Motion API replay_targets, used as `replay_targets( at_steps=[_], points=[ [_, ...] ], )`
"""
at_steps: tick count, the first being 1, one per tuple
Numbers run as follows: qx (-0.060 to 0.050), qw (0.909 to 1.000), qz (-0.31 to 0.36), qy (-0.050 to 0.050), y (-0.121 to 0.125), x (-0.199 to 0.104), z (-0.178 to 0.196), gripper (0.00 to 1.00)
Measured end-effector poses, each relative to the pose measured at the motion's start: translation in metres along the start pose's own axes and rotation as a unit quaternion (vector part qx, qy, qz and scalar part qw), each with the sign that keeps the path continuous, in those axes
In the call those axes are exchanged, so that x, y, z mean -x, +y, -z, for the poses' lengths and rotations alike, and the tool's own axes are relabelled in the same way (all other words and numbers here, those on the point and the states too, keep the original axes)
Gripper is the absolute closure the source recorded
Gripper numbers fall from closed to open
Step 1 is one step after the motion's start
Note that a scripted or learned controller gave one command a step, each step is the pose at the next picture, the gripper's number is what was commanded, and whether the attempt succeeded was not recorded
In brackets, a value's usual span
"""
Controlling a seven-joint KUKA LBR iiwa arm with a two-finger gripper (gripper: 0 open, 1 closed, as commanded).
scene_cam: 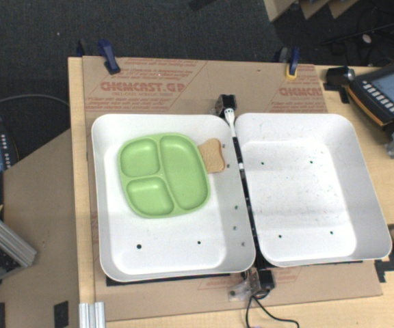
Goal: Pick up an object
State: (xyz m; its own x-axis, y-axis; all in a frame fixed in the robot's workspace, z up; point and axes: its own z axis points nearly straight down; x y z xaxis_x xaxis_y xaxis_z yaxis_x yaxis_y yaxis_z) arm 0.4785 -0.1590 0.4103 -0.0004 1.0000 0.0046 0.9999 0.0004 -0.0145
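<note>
Inside left bin [115,251]: green plate [163,175], tan slice [213,156] touching its right edge. Gripper state: cannot tell.

Readable markings, one item:

1. Protective film on the board [149,80] under the bins: red print "CHEMCAST GP" at top left, with smaller lines beneath too fine to read. The same red print recurs at top right [299,94], cut off by the right bin [306,183], reading roughly "CHEMCAS".
</note>
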Motion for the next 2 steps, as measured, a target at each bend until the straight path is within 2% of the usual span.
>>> replay_targets(
  at_steps=[1,2],
  points=[
    [0.010,0.9999,-0.003,-0.005,0.033,0.069,0.020,1.00],
    [0.002,1.0000,-0.001,0.000,0.000,0.045,-0.077,1.00]
  ],
)
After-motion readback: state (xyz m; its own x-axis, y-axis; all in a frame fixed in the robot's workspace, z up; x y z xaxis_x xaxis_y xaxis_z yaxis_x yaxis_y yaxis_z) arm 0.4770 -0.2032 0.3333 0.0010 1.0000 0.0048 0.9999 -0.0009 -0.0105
